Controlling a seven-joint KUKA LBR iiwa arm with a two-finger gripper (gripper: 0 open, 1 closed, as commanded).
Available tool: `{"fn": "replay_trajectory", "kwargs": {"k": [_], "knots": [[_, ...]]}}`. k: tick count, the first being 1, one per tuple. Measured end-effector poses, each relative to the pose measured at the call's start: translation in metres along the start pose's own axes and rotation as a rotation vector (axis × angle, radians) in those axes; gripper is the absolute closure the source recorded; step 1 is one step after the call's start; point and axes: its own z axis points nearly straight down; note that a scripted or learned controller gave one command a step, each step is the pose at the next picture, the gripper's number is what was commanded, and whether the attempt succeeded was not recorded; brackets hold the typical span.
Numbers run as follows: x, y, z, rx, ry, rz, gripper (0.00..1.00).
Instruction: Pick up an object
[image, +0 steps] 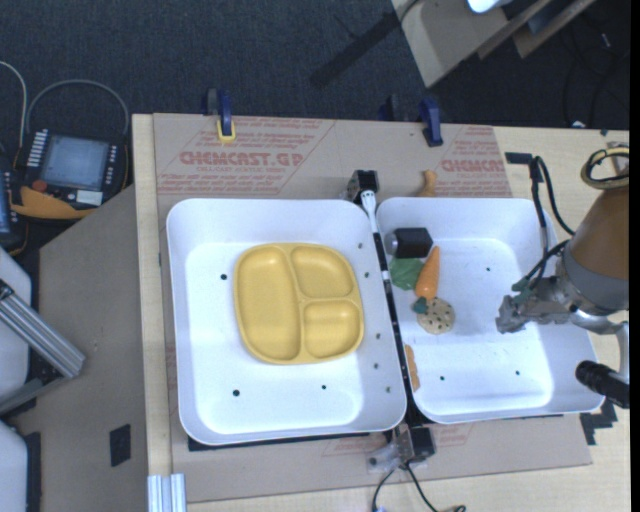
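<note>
In the right bin (480, 385), along its left side, lie a black block (411, 241), a green leafy piece (405, 272), an orange carrot (429, 271) and a round speckled cookie (436, 317). My gripper (512, 317) hangs low over the right half of that bin, roughly 75 pixels right of the cookie and apart from every object. Nothing is seen between its fingers.
The left bin (200, 300) holds a yellow divided plate (298, 301). A black strip (380, 270) runs between the bins. An orange bit (428, 182) lies on the board behind the right bin. Cables (540, 200) trail near the arm at the right.
</note>
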Motion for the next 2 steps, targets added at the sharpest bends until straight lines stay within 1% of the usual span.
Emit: {"fn": "replay_trajectory", "kwargs": {"k": [1, 2], "knots": [[0.004, 0.003, -0.063, -0.001, 0.000, 0.000, 1.00], [0.004, 0.005, -0.090, 0.000, 0.000, 0.000, 1.00]]}}
